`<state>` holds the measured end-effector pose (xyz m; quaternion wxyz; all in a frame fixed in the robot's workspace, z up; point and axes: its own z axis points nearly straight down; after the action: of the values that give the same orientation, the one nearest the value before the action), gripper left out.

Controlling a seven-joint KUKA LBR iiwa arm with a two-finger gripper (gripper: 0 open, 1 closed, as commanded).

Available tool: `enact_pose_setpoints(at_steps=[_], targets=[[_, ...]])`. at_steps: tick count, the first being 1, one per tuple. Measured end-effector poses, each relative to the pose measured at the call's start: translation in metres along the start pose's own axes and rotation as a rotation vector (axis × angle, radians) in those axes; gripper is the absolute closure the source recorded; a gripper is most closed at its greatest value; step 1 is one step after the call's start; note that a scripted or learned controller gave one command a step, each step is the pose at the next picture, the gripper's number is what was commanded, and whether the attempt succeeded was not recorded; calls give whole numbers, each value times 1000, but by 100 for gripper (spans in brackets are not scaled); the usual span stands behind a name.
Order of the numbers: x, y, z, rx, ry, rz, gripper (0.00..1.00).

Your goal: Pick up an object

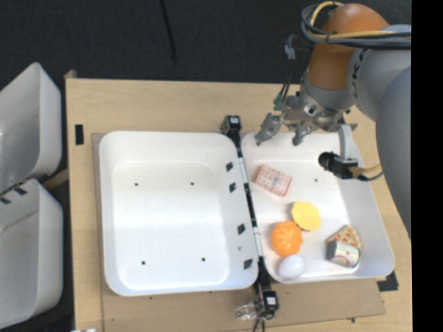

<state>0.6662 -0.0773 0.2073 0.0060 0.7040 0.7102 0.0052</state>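
Gripper (284, 133) upper right of frame, over the right bin's (360, 203) top edge, fingers spread wide, nothing between them. Orange (286, 238) and the rest lie lower.

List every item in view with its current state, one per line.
gripper: open, holding nothing, above the far edge of the right bin
pink patterned block: lying flat in the right bin, untouched
yellow disc: lying flat, apart from the gripper
orange ball: resting beside the white egg
white egg: resting at the near rim
patterned cup: tipped on its side
right bin: holds all five objects
left bin: sits beside the right bin
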Motion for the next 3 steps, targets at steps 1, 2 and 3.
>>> enact_pose_setpoints(at_steps=[1,2,3], targets=[[-12,-59,-101,13,0,10,0],[-28,-59,19,24,0,11,0],[-52,-160,18,25,1,15,0]])
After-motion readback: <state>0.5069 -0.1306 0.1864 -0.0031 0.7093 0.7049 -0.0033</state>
